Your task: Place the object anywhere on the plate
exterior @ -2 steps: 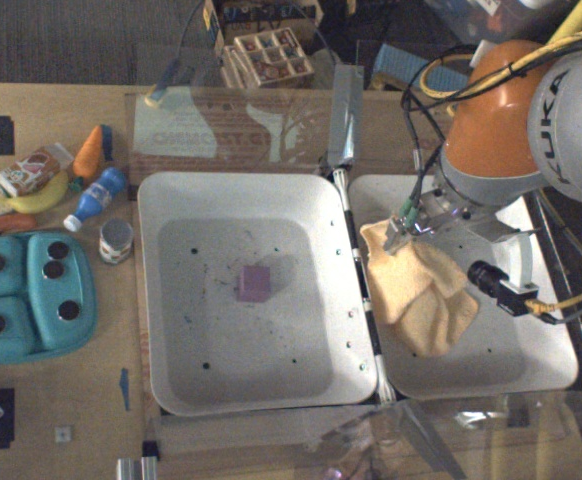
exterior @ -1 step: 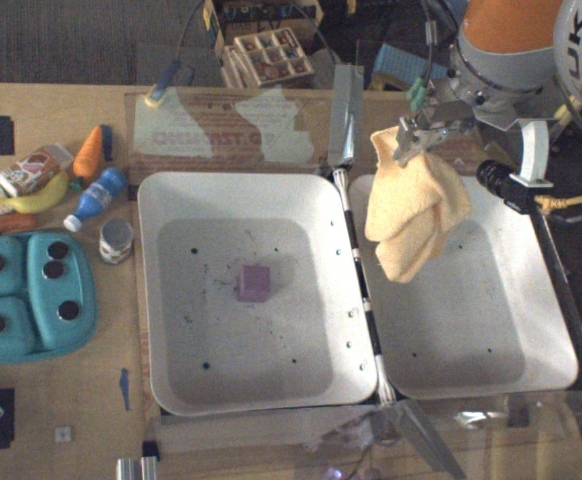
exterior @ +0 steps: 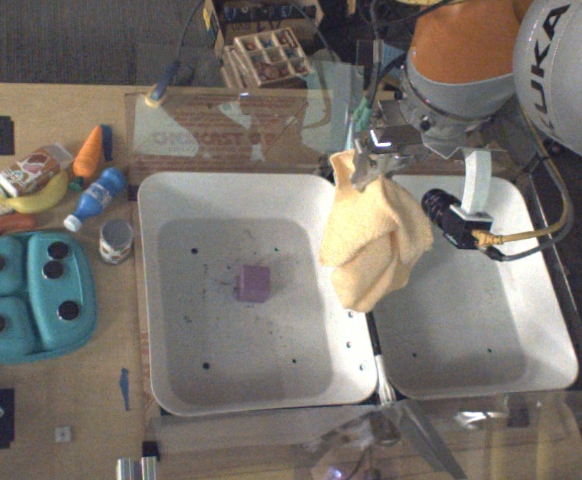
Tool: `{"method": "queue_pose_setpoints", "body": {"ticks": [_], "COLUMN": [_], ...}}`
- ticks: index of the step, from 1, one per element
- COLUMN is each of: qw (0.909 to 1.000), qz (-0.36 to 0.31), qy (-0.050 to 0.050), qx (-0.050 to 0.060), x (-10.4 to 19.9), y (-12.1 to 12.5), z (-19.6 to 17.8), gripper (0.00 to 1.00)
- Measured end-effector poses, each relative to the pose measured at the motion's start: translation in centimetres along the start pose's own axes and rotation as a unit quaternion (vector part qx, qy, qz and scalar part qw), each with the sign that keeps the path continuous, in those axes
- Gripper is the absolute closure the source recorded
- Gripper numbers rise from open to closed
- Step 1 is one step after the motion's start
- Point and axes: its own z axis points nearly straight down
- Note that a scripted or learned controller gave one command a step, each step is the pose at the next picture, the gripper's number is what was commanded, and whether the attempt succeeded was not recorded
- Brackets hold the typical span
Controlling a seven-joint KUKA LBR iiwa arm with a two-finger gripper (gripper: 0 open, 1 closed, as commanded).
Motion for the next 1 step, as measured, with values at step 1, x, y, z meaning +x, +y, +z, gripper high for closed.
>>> {"method": "queue_pose_setpoints", "body": {"ticks": [1], "qw": [0.9993], "qz": [0.036], "qy": [0.0], "qx": [0.0], "x": [4.51], "y": [1.83], "z": [22.01], "gripper": [1.0]}}
